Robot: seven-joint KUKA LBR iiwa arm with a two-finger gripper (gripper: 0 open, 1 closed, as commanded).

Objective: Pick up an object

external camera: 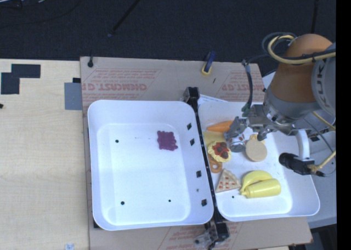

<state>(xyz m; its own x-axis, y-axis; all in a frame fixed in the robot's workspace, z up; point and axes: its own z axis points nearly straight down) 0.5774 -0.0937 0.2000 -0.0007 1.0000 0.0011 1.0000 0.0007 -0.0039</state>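
My gripper (237, 140) hangs low over the middle of the right bin (304, 202), just right of a small pizza piece (219, 151) and left of a tan round cookie (255, 150). An orange carrot (219, 126) lies behind it. A pretzel (215, 166) and a sandwich wedge (227, 180) lie toward the front, with a yellow banana (260, 184) to their right. A purple bunch of grapes (167, 140) sits alone in the left bin (104, 199).
The divider between the two bins (201, 150) runs just left of the food. A blue and yellow clamp (208, 63) sits on the cardboard's far edge. A black cable plug (293, 162) hangs over the right bin's right side.
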